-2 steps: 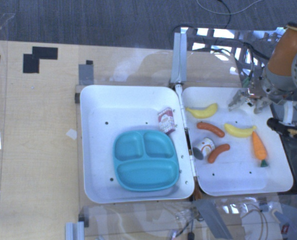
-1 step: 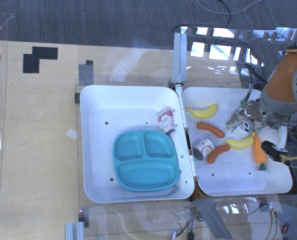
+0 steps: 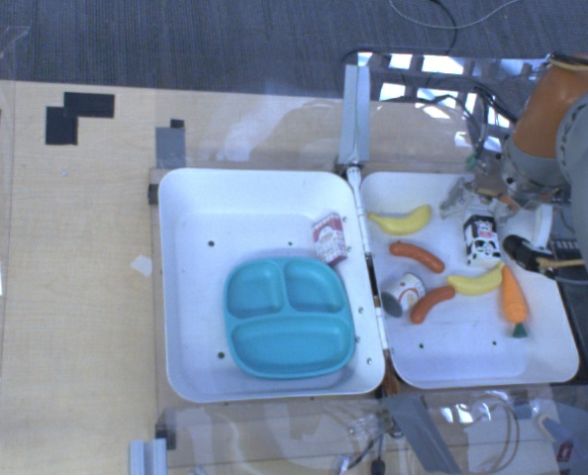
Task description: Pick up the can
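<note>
- we see two shallow white bins side by side on the bench: the left bin [image 3: 180, 265] and the right bin [image 3: 472, 359].
- the can [image 3: 406, 292] lies on its side in the right bin, near that bin's left wall; it is white with an orange mark, and its dark end faces left.
- a reddish sausage [image 3: 432, 303] sits just to the right of the can, apparently touching it, and a second sausage [image 3: 417, 256] lies a little above the can, apart from it.
- one banana [image 3: 400, 221] lies near the top left of the right bin; another banana [image 3: 477, 282] lies right of the lower sausage, next to a carrot [image 3: 513, 300].
- a small black-and-white cow-patterned item [image 3: 482, 239] stands above the second banana.
- in the left bin we find a teal divided plate [image 3: 288, 318] and, at its upper right, a small red-and-white packet [image 3: 329, 238] close to the wall between the bins.
- the grey arm with its orange band [image 3: 556, 102] reaches in from the right; the gripper [image 3: 472, 188] is over the upper right part of the right bin, well apart from the can.
- whether the gripper is spread or closed we cannot tell; nothing is visibly held in it.
</note>
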You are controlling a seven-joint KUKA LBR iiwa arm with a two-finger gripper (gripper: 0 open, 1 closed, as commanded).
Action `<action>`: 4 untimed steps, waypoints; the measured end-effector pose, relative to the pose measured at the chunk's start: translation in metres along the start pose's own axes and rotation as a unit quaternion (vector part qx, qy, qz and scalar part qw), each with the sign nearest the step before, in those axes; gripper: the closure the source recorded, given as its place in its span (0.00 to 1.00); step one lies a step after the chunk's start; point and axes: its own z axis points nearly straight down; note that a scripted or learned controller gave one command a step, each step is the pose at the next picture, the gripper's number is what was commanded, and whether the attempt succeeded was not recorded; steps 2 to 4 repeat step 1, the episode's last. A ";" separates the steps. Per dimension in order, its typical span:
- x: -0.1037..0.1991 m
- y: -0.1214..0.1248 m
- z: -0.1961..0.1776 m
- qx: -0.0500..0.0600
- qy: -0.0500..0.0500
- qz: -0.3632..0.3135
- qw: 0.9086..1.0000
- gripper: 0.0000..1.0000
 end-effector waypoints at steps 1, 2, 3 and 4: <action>0.002 0.002 -0.013 -0.004 -0.001 -0.004 1.000 1.00; 0.002 0.002 -0.013 -0.004 -0.001 -0.004 1.000 1.00; 0.002 0.002 -0.013 -0.004 -0.001 -0.004 1.000 1.00; 0.002 0.002 -0.013 -0.004 -0.001 -0.004 1.000 1.00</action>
